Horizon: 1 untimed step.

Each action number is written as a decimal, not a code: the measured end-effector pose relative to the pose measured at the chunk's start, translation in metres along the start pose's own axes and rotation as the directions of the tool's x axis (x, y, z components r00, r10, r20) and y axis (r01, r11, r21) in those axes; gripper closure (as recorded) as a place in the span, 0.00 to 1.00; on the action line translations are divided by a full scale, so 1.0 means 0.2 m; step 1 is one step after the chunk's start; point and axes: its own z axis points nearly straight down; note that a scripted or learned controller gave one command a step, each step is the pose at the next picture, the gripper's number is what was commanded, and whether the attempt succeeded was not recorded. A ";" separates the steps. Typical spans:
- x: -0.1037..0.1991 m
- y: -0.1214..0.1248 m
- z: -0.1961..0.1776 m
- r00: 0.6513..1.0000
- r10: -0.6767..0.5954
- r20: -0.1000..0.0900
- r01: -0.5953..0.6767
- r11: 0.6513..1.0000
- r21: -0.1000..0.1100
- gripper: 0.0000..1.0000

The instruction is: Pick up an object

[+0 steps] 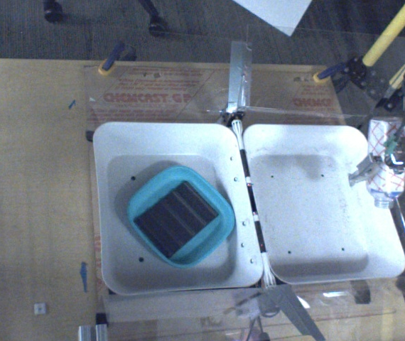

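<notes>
Two shallow white bins sit side by side on a tan wooden bench. They look like smooth, hard plastic with round corners, and a thin strip with small dots runs between them. In the left bin lies a blue tray. It is a soft, rounded square, turned so one corner points to the bin's near edge, and it sits in the middle of the bin floor, a bit toward the near side. Inside the tray lies a dark block, flat and square, with faint ridges across its top. The right bin has a pale floor with a few tiny dark specks. The gripper is at the far right edge of the right bin, over its rim near the far right corner. It looks shiny and grey with white parts, and something with a red criss-cross pattern is by it, but it is too blurry to tell what that is. I cannot tell the gripper's state. The tray and block are well apart from the gripper, across both bins to the left.
</notes>
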 end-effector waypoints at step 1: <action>0.38 0.11 -0.30 0.988 0.157 0.002 -0.157 0.988 -0.004 0.00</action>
